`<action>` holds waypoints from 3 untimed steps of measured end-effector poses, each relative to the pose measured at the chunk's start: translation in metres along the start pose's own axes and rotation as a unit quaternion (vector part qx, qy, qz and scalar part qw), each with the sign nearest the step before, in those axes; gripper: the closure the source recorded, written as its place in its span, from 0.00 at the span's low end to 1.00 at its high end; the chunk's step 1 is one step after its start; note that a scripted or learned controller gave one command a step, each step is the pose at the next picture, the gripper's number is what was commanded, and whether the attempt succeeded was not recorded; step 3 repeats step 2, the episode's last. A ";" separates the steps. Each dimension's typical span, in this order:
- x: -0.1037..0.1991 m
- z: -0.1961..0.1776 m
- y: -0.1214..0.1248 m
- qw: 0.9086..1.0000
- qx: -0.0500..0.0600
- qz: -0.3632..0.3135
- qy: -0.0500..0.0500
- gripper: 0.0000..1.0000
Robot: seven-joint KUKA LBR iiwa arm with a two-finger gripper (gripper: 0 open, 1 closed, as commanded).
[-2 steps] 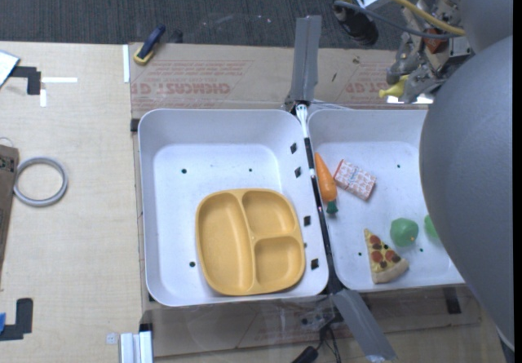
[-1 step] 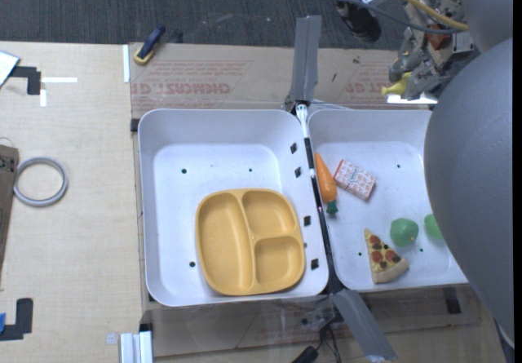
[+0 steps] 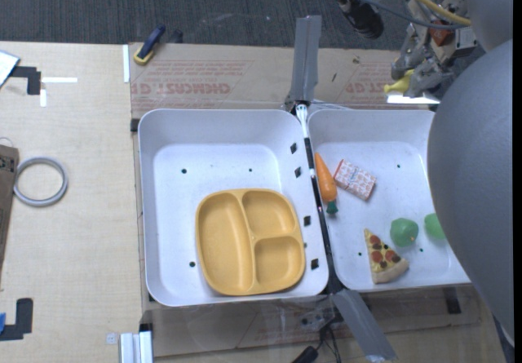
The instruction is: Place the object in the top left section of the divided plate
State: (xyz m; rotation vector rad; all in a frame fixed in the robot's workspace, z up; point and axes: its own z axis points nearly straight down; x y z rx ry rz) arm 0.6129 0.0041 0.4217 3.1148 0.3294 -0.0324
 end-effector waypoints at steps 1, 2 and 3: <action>0.000 -0.007 0.000 1.000 -0.001 -0.001 -0.002 1.00; 0.001 -0.015 0.001 1.000 -0.001 -0.002 -0.005 1.00; 0.001 -0.015 0.001 1.000 -0.001 -0.002 -0.005 1.00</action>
